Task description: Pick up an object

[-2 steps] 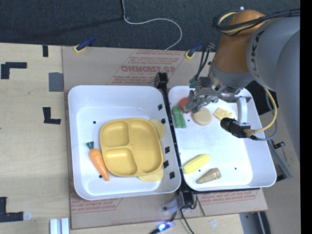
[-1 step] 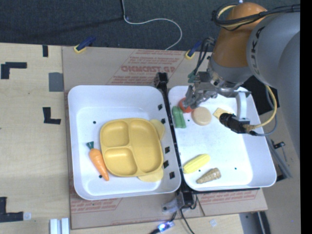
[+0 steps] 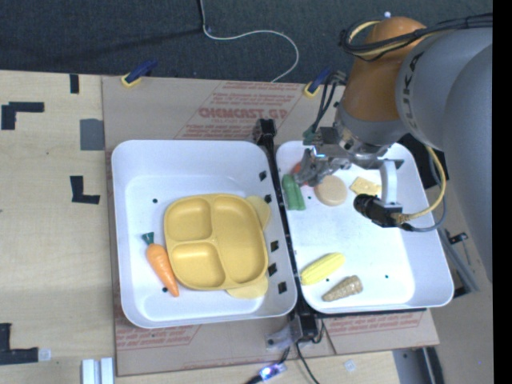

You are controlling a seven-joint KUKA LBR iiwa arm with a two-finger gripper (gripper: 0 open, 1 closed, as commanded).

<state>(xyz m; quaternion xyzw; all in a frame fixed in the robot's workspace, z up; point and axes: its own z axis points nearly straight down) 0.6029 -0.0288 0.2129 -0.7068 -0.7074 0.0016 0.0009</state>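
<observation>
**Gripper low over the right bin's far-left corner, pale round piece just beside it**

Biggest first: the arm (image 3: 400,70) comes in from the right, and the gripper (image 3: 318,160) hangs low at the upper left of the right bin (image 3: 416,290). Whether the jaws are apart or together, I cannot tell; the wrist hides them from above.

The key relation: the nearest candidate, a pale round piece (image 3: 330,190), lies just below and a touch right of the gripper, toward the bin's middle. Being round, it has no long axis to line up with. A green stick (image 3: 293,192) lies just left of it against the bin wall, its length running up and down the view. A small yellow wedge (image 3: 365,186) sits just right of the round piece.

Well apart, at the near side, lie a yellow corn-like piece (image 3: 322,268) and a tan cone (image 3: 342,288), both slanted.

The count, then: two bins. The left bin (image 3: 128,174) holds one yellow divided plate (image 3: 216,241), one carrot (image 3: 161,267) beside it, and flat pale yellow bits peeking from under the plate's right edge. The right bin holds five loose pieces. Nothing is seen held.
</observation>
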